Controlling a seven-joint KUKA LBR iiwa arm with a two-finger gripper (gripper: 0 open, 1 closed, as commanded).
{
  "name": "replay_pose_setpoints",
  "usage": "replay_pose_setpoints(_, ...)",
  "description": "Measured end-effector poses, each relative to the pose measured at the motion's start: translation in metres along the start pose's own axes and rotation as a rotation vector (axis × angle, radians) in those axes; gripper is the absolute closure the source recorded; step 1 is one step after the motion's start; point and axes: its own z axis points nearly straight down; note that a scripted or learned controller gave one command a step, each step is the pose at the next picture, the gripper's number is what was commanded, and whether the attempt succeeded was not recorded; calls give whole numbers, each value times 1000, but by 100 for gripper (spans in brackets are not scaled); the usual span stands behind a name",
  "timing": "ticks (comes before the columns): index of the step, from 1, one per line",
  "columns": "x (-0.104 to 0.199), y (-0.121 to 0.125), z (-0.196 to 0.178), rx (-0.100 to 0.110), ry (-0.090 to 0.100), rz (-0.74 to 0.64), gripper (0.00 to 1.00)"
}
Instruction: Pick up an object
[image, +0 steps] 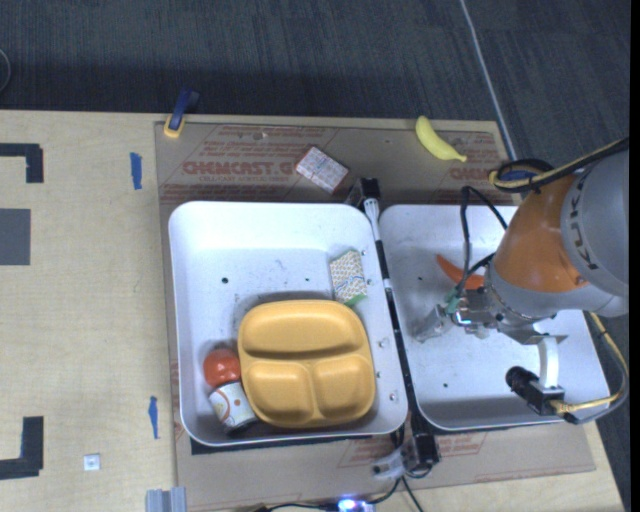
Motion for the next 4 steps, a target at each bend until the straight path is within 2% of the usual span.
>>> replay_pose_setpoints(1, 0, 1, -10, -2, 0, 1, 100)
replay_pose_setpoints(2, -13, 94, 0, -1, -1, -1, 100)
replay_pose_setpoints(3, -13, 93, 0, 0, -1, -1, 0)
replay_pose_setpoints(4, -4, 49, 0, 1, 0, 0, 0)
